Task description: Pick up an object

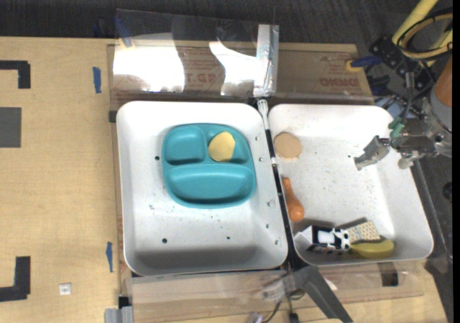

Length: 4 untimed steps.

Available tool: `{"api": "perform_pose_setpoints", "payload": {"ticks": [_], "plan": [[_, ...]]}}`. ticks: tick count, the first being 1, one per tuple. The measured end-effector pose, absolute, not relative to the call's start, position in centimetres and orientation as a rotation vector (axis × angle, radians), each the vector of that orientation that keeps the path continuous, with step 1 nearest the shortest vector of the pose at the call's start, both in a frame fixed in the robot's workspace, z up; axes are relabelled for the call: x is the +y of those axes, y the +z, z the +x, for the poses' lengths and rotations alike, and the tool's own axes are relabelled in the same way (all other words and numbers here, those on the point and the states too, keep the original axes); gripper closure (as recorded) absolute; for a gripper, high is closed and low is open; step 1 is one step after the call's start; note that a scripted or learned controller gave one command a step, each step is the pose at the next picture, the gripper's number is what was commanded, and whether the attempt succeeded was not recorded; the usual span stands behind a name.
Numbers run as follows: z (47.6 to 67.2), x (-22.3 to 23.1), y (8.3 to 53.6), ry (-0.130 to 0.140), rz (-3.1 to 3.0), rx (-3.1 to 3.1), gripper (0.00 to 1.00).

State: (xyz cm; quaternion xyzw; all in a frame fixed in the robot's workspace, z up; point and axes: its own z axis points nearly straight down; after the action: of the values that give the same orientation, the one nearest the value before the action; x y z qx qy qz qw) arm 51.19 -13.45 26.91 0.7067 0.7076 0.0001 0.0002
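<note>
1. The claw point(388, 152) is seen over the right edge of the right bin point(338, 120); its fingers are spread, with nothing between them.
2. In that bin, a tan round piece point(287, 146) lies near the top left and a carrot point(292, 201) along the left wall.
3. A black-and-white toy point(327, 237), a checkered item point(363, 230) and a yellow-green piece point(374, 247) are clustered at the front wall.
4. In the left bin point(136, 170), a teal divided plate point(208, 181) holds a yellow item point(221, 146) in its upper right compartment.

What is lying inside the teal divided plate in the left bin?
One yellow round object sits in the upper right compartment of the teal divided plate. The other compartments show bare teal. Whatever lies under the plate is covered.
</note>
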Motion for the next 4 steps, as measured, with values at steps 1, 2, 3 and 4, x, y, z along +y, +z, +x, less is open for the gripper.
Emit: {"api": "perform_pose_setpoints", "payload": {"ticks": [1, 2, 3, 4], "plan": [[51.8, -21.1, 14.7, -0.014, 2.106, 2.350, 0.00], [57.3, -22.3, 19.1, 0.003, 2.241, 2.195, 0.00], [57.7, -21.4, 19.8, 0.002, 2.192, 2.244, 0.00], [57.8, -21.4, 20.9, 0.005, 2.189, 2.242, 1.00]]}}
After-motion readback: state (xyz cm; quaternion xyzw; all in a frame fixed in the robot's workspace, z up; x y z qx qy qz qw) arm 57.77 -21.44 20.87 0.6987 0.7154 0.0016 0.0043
